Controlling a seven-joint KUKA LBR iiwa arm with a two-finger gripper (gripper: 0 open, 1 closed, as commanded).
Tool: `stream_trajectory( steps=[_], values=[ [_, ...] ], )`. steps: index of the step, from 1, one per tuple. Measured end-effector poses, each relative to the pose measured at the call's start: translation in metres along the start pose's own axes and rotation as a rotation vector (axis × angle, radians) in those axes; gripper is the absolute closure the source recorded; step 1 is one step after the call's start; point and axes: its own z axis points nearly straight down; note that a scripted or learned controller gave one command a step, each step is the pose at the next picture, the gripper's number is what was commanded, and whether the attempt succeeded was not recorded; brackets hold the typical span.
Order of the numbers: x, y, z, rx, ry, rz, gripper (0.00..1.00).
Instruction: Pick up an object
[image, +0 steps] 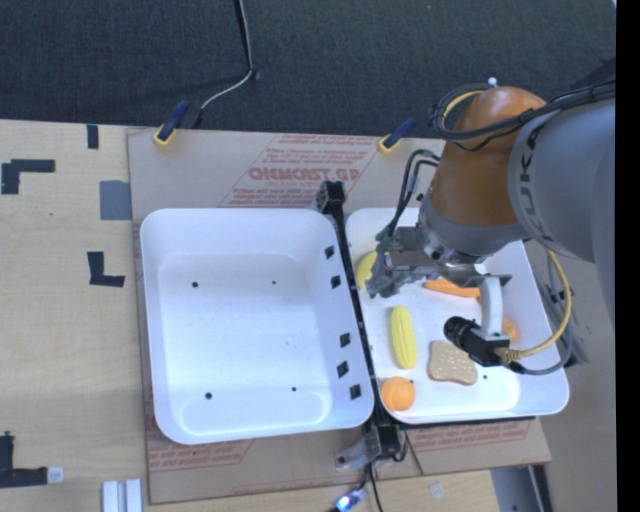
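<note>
The right bin (535, 400) holds a yellow corn cob (402, 335), an orange ball (398, 394) at the near left corner, a tan bread slice (452, 364) and an orange carrot (452, 289). A yellow object (366, 267) lies by the bin's left wall, partly covered by the gripper. My gripper (385, 280) hangs over the far left of the right bin, just above the corn cob and beside the yellow object. Nothing shows between its dark fingers.
The left bin (240, 320) stands beside the right one, with a black divider strip (345, 300) between them. The arm's orange-banded wrist (480, 170) covers the right bin's far side. A cable (530, 350) loops over its right part.
</note>
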Motion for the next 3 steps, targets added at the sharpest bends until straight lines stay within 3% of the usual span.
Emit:
stream_trajectory(
  steps=[1, 2, 3],
  values=[
    [0.01, 0.091, -0.126, -0.007, -0.004, 0.008, 1.0],
    [0.094, 0.086, -0.055, 0.018, -0.002, 0.004, 1.0],
    [0.168, 0.105, -0.027, 0.014, -0.002, 0.005, 1.0]
  ],
)
